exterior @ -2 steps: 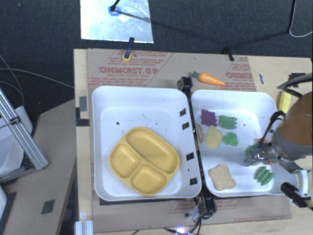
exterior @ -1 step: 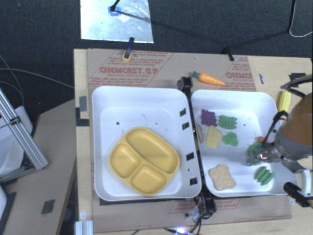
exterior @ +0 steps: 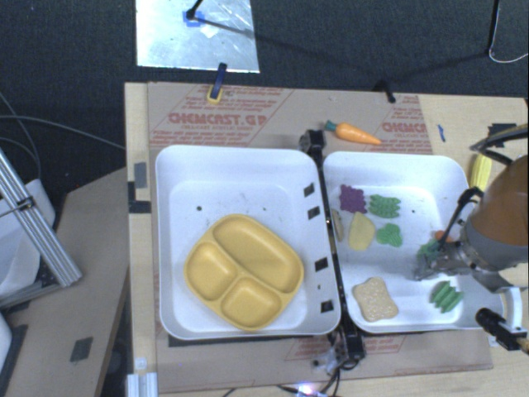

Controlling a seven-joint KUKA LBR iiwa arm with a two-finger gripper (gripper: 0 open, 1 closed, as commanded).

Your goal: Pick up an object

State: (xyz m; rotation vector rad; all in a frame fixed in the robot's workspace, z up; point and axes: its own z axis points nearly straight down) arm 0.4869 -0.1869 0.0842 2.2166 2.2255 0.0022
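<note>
My gripper [exterior: 430, 263] hangs low in the right bin [exterior: 413, 172], between the broccoli [exterior: 389, 235] and the beans [exterior: 445, 296]; its opening I cannot tell.

Dark carpeted floor [exterior: 66, 48], shiny metal sheet [exterior: 197, 21], brown cardboard-covered bench [exterior: 248, 114], aluminium frame [exterior: 33, 230]

Yellow divided plate [exterior: 243, 270] in left bin [exterior: 178, 172], toy foods in right bin [exterior: 450, 172], arm [exterior: 504, 222] over right bin
</note>
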